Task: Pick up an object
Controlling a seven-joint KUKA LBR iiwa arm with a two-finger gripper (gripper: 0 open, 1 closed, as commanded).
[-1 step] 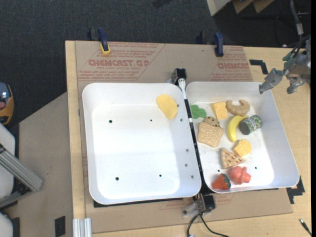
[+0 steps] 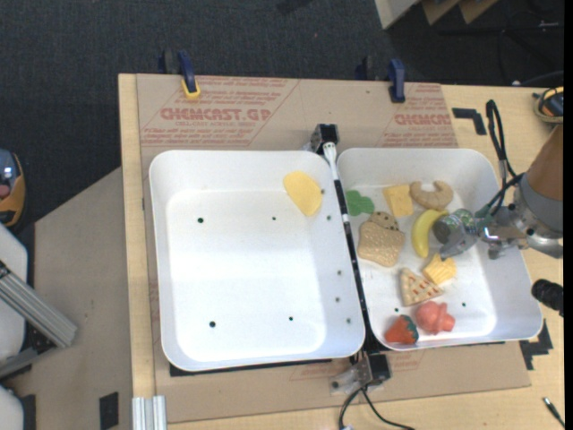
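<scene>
My gripper (image 2: 453, 229) reaches in from the right and hangs low over the middle of the right bin (image 2: 501, 325). It is right beside a yellow banana (image 2: 422, 233) and just above a small yellow cheese wedge (image 2: 439, 270). Around it lie a tan cracker (image 2: 381, 242), a yellow cheese block (image 2: 398, 200), a brown pretzel (image 2: 431, 193), a green piece (image 2: 360, 203), a pizza slice (image 2: 417, 287), a pink-red lump (image 2: 435, 316) and a strawberry (image 2: 402, 331). Nothing can be seen held in the gripper.
The left bin (image 2: 179, 330) holds one yellow chip-shaped piece (image 2: 303, 193) near its far right corner. A raised divider (image 2: 345, 240) separates the bins. Blue clamps (image 2: 187, 68) (image 2: 395, 77) sit at the board's far edge. Cables run along the right side (image 2: 494, 137).
</scene>
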